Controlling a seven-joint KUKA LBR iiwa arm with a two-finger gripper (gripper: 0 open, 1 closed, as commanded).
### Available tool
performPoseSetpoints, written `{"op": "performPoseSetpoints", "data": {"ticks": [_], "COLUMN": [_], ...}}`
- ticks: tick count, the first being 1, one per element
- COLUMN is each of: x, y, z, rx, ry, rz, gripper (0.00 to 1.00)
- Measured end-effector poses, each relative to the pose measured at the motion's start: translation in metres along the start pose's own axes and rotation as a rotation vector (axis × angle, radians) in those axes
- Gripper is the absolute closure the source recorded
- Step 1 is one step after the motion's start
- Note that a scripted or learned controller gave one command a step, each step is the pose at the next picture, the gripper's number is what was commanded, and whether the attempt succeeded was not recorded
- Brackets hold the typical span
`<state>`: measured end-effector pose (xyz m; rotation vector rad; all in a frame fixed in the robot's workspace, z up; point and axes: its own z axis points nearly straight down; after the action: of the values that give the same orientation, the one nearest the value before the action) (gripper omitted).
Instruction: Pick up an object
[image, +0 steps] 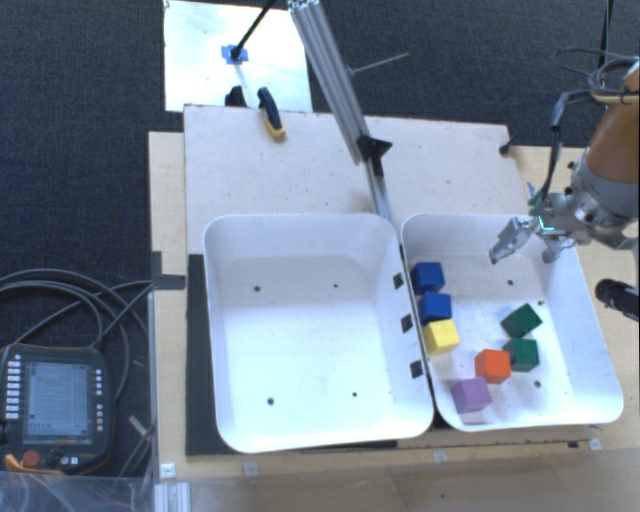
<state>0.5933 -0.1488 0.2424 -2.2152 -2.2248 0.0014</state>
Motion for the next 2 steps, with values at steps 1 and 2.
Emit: {"op": "performPoseSetpoints", "data": {"ticks": [1,2], "x": [0.0,-0.008], "y": [0.001,-0.007], "z": [-0.002,0.052], "rx": [-0.004,0.002], "ry": [-0.001,-0.001], "rz": [0.0,0.003], "gripper": [0.0,0.0]}}
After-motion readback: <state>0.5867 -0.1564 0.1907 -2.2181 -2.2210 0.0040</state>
